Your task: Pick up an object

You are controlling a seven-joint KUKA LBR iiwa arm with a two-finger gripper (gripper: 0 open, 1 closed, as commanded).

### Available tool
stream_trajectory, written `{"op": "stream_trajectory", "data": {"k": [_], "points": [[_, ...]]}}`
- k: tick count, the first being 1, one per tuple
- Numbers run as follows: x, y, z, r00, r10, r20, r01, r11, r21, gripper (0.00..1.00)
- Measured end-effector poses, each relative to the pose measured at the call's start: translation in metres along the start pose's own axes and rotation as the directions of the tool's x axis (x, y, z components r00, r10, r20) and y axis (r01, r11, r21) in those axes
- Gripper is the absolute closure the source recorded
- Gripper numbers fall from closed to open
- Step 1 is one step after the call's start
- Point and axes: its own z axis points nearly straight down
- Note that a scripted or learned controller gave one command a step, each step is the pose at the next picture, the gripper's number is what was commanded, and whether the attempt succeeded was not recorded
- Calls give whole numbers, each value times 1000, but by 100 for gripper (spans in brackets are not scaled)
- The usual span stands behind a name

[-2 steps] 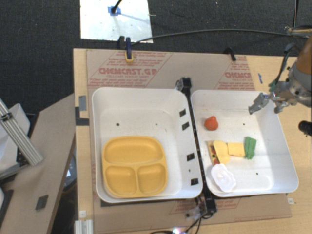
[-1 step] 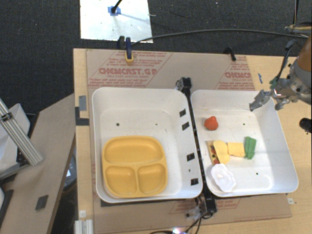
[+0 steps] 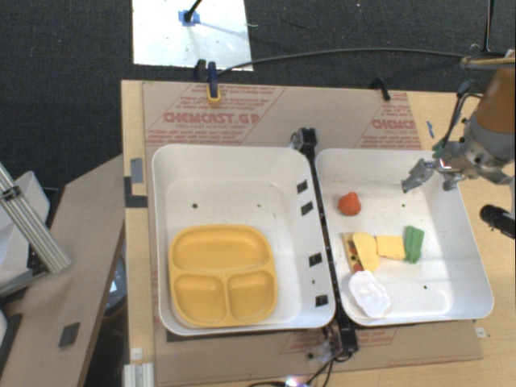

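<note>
In the right bin [image 3: 451,216] lie a small red-orange tomato-like object [image 3: 349,204], a yellow block [image 3: 391,247], a yellow piece with a dark patterned edge [image 3: 361,251], a green piece [image 3: 414,243] and a white crumpled object [image 3: 369,293]. My gripper [image 3: 431,176] hangs over the bin's upper right part, with its two fingers spread apart and nothing between them. It is to the right of and above the red object, well apart from it.
The left bin [image 3: 234,176] holds a yellow divided tray [image 3: 223,275]. A black divider with clips [image 3: 316,232] runs between the bins. A cable arcs across the cardboard behind the bins. A white sheet [image 3: 189,22] lies at the far back.
</note>
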Motion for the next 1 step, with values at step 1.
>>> {"op": "stream_trajectory", "data": {"k": [1], "points": [[5,5,56,1000,-2,-1,2,1000,1,0]]}}
